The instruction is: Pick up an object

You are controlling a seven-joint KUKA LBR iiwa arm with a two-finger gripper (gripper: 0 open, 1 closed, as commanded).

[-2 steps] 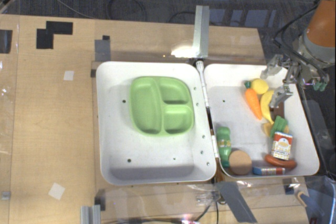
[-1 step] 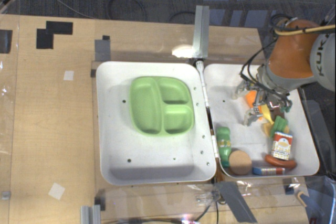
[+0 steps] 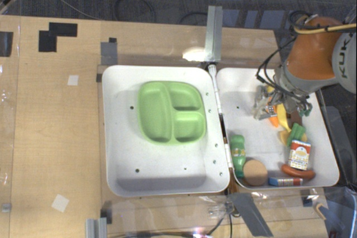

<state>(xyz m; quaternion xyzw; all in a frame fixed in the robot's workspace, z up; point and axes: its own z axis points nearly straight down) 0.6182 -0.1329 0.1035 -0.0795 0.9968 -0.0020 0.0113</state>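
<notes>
Several objects: lie in the right bin, none lifted yet
Banana: nearest the gripper, beside an orange piece
Gripper: low in the bin's upper part; jaws' state cannot be told
Others: green bottle, brown disc, carton, sausage
Left bin: green tray
Left to do: grasp, lift

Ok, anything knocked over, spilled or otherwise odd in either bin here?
Nothing stands out. The green divided plate lies flat in the left bin. The toy food sits loosely piled along the right bin's near and right sides, with the gripper down among it. No spill or damage visible.
</notes>
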